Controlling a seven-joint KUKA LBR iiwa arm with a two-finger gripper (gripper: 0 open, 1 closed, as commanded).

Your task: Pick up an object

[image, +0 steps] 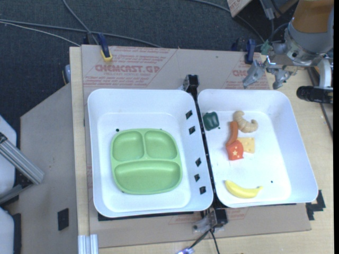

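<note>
Seen from above at a slant: a bench topped with brown cardboard [159, 62], printed in red lettering, with dark carpet behind in the upper part of the frame. At centre, two shallow white bins side by side, touching along a black clipped seam.

In the left bin [98, 142], a pale green divided plate [146, 160], lying flat, with two small compartments at the top and one wide compartment below.

In the right bin [286, 152], several small toy foods. Near its upper left corner, just beside the seam, a dark green pepper [211, 120]. To the right of that, a tan curled pastry [244, 123]. Touching the pastry's lower left, an orange carrot [232, 132], running downward. At the carrot's lower end, a red strawberry [235, 151], resting against a yellow cheese wedge [248, 145] to its right. Well apart from that cluster, near the bin's lower edge, a yellow banana [242, 189], lying on its side with its ends curving up.

In the upper right corner of the frame, the grey arm with an orange band [312, 12]. Below the wrist, the gripper [267, 77], poised over the cardboard just beyond the right bin's upper rim. Metal fingers [253, 76] spread apart, with nothing between them. Well apart from every toy food.

Along the bench's top edge, a yellow clamp [105, 51] at upper left and a blue clamp [250, 49] toward upper right. Across the carpet, thin grey cables [69, 9].
</note>
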